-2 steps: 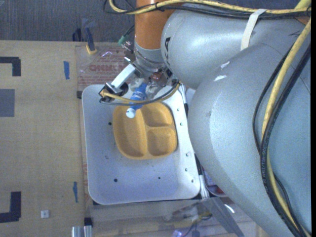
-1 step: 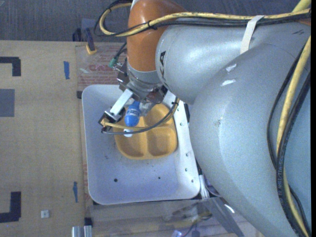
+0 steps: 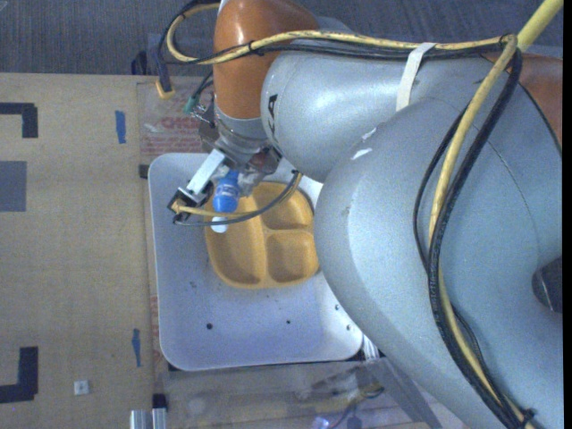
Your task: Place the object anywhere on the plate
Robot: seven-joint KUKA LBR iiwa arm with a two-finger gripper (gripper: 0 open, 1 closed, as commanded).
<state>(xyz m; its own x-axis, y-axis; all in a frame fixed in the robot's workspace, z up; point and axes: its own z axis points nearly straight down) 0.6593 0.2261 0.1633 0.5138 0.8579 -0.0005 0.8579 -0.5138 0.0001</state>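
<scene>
A yellow divided plate lies in the upper middle of the white bin. My gripper reaches down from the orange-banded wrist over the plate's upper left corner. It is shut on a small blue object with a paler top, which hangs at the plate's left rim, above the large compartment. The arm hides the plate's upper right edge.
The grey arm covers the whole right side of the view and the bin's right edge. To the left of the bin lies a flat tan board with black and blue marks. The bin floor below the plate is bare white.
</scene>
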